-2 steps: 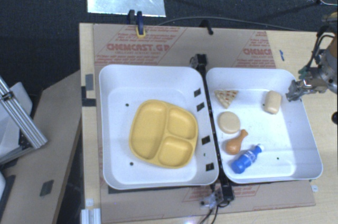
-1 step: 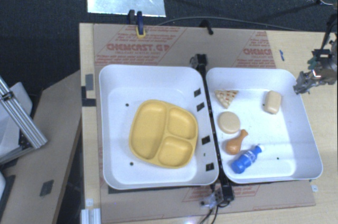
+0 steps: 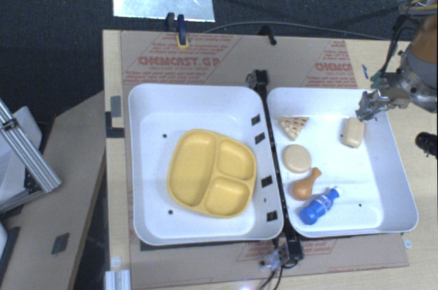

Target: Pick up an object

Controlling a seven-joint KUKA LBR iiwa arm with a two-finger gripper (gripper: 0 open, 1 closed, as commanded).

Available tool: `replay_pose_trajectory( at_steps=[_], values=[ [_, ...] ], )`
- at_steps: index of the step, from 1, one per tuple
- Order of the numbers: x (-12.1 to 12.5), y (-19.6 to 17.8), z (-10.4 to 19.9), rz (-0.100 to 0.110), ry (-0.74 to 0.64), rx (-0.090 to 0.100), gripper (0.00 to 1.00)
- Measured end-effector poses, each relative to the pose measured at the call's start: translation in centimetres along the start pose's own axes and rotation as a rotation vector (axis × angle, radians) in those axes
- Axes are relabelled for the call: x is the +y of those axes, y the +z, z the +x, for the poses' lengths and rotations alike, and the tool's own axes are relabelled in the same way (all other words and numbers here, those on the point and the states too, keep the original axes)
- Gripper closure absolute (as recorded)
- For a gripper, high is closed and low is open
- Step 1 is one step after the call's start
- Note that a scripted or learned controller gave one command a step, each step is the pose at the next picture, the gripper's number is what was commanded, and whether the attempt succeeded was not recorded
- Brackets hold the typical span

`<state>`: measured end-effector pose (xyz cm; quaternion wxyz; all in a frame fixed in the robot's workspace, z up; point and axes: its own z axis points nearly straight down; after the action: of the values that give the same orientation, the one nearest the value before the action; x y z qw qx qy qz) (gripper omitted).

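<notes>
In the camera view, the arm is reaching in from the right edge of the counter, and its end effector is hovering over the far right corner of the right bin. Whether it is spread or pressed together I cannot tell, and nothing is showing between its tips. Just below it, a pale cream block is lying near the bin's right wall, apart from the tips. A wedge of pizza is sitting toward the bin's far left corner, with a round beige biscuit just beneath it. An orange drumstick is lying nearer the front, and a blue bottle is lying tilted just beside it. The left bin is holding a yellow divided plate at its middle
</notes>
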<state>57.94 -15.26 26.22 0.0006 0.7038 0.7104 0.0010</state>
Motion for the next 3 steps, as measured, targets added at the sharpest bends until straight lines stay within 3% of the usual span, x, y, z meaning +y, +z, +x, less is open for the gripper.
replay_pose_trajectory(
  at_steps=[2,3],
  values=[
    [-0.6,-0.5,11.3,0.000,-0.001,0.001,1.00],
    [-2.1,0.7,15.8,0.003,0.001,0.002,1.00]
  ],
)
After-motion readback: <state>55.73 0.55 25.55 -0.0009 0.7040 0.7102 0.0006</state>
